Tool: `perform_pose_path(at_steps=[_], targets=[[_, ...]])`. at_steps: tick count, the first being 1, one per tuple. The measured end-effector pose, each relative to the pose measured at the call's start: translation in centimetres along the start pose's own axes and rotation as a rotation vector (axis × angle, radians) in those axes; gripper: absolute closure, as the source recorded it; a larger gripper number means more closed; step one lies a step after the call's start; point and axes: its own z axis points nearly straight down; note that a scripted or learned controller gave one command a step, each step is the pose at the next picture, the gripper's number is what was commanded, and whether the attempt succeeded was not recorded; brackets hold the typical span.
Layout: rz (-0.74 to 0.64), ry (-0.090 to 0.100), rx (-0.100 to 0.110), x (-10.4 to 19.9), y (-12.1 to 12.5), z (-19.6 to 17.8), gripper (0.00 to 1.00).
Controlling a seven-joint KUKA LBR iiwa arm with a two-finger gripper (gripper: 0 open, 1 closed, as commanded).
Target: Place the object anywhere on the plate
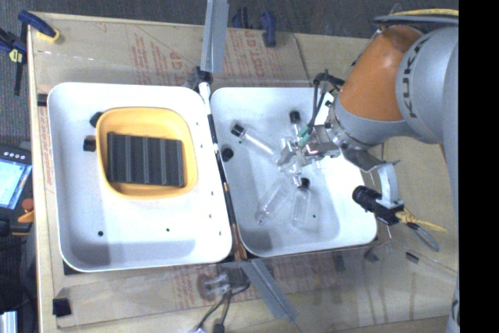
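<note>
From my remote station, much of the right bin (352, 226) is hard to read: several clear, glassy pieces (282, 203) lie scattered across its floor, nearly the same tone as the white plastic, and I can pick them out mainly by their dark caps and faint outlines. One capped piece (242, 134) lies near the bin's upper left; others trail down toward the bin's middle. Which of them is the object for the task I cannot tell.

The arm (394, 90), grey with its orange band, comes in from the right and covers the bin's upper right corner. The gripper (300, 150) sits low over the middle of the right bin, amid the clear pieces. Its tips blend with the transparent clutter beneath, so I cannot tell how it is set, nor whether anything is caught in it or merely lying against it.

In the left bin (78, 230) rests the yellow plate (148, 121), rounded at the corners, with a dark ribbed block (146, 159) lying on it and covering most of its centre. Small dark bits show at the plate's left edge, too small to identify. The plate stands well apart from the gripper, across the divide between the two bins.

A blue clamp (37, 24) grips the bench's far left corner, and a lit screen (12, 179) is cut off by the left edge.
</note>
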Motion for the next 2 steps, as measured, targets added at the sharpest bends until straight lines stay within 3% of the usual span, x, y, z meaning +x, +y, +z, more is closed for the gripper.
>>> perform_pose_path(at_steps=[1, 2], targets=[[-0.178, 0.001, -0.002, 2.7, 6.2, -2.1, 1.00], [-0.447, 0.000, -0.003, 9.2, 11.2, -0.4, 1.00]])
